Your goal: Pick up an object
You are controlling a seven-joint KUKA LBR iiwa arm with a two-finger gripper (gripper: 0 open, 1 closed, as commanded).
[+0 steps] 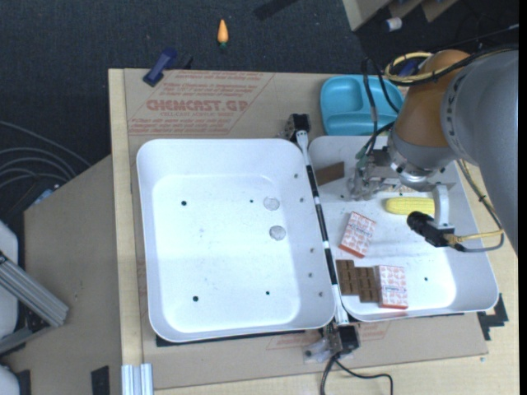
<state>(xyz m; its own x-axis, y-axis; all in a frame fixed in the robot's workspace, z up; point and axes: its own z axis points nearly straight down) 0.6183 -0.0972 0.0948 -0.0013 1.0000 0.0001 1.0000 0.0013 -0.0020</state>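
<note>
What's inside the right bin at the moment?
The right bin holds a yellow object, a red-and-white packet, a second packet, a brown bar and a small brown piece. The arm covers the bin's far corner.

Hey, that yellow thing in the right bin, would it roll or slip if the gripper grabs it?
The yellow thing looks long and rounded, so it may well roll if nudged sideways. Its surface seems smooth, possibly slippery. It looks rigid rather than floppy.
</note>
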